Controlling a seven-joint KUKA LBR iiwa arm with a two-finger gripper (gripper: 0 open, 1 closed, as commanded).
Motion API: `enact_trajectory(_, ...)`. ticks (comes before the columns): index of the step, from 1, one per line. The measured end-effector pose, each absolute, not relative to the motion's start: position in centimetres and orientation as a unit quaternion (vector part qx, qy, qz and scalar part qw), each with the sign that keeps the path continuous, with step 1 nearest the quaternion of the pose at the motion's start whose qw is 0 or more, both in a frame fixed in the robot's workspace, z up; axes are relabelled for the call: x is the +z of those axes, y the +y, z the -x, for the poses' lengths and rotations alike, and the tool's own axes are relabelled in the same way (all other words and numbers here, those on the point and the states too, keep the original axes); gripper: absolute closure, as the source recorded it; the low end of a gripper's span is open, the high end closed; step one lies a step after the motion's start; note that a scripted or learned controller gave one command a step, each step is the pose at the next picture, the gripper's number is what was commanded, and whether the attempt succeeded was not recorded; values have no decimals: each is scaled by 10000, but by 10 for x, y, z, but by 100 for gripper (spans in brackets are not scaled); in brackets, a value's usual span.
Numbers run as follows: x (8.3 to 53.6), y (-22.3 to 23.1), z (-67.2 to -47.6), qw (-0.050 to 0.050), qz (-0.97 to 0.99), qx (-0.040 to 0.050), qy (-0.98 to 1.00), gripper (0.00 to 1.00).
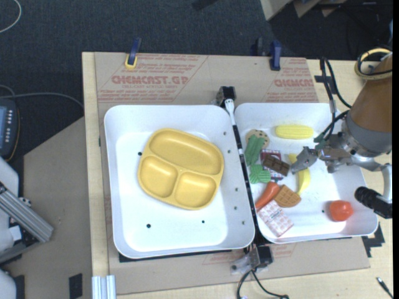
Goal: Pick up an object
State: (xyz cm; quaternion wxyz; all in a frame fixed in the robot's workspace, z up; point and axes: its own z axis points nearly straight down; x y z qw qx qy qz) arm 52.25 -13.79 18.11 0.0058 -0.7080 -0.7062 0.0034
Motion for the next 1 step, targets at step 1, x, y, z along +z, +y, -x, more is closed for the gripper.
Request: enact_trajectory(1, 186, -138, -525, 11, 7071, 2, -7072, 0)
